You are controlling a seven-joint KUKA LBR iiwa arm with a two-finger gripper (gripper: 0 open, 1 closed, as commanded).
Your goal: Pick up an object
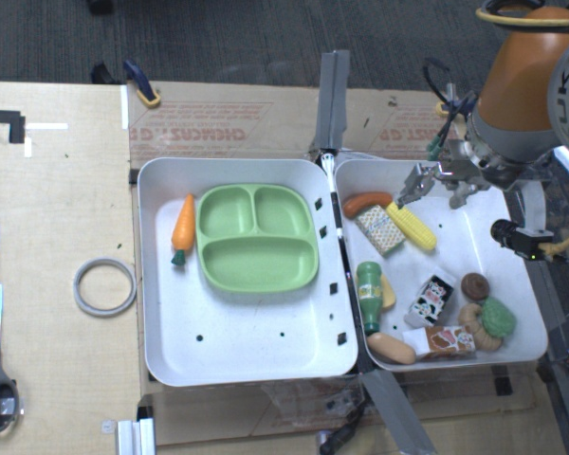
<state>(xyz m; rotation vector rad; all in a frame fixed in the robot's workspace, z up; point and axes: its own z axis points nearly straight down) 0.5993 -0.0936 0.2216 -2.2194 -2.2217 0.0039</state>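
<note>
Right bin (512,349) holds the pickable items. Corn cob (411,226), yellow, lies slanted near the far middle, just beside a beige waffle block (379,229). Red-orange sausage (367,201) lies beyond the block, near the far left corner. Green bottle (369,297) lies lengthwise along the left wall. Tan bread roll (392,349) rests at the near left corner. Black-and-white carton (431,300) sits tilted mid-bin. Brown round piece (474,285), green leafy lump (498,318) and pretzel-like rings (473,328) cluster at the near right. Left bin: carrot (183,226) lies beside a green divided tray (258,235).
</note>
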